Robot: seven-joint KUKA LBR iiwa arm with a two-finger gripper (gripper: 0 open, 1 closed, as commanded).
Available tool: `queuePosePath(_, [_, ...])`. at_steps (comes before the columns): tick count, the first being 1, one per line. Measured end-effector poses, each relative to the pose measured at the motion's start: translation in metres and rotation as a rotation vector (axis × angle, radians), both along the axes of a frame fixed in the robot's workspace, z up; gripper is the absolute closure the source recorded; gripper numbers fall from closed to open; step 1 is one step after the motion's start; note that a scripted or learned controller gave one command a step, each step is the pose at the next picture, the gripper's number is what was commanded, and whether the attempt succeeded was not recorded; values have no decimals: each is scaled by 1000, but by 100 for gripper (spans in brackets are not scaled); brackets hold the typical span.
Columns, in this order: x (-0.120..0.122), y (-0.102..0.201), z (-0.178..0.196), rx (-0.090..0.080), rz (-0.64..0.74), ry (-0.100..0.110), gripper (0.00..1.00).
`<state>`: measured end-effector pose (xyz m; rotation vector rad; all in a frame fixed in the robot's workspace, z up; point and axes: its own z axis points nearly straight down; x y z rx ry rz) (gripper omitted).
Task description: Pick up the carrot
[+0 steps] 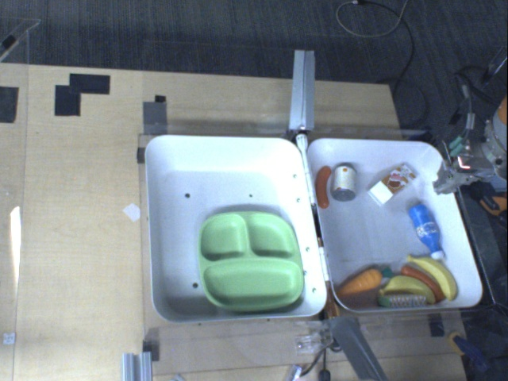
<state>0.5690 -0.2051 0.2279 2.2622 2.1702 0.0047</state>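
The carrot [359,282], orange with a green top, lies in the right bin [357,228] near its front left corner, next to the bananas. My gripper [454,173] hangs at the right bin's far right rim, well away from the carrot and above the blue bottle. Nothing shows between it and the bin, and its tips are too small and blurred to read.
The right bin also holds a hot dog [322,187], a metal can [344,182], a small snack box [393,183], a blue bottle [425,228] and bananas [425,280] with a corn cob [405,299]. A green divided plate [251,260] sits in the left bin [182,173].
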Motion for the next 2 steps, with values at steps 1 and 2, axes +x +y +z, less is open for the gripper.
queuePosePath(1, [-12, 6, -14, -1, 335, 3, 100])
queuePosePath(2, [-80, -1, 42, -4, 496, 0, 100])
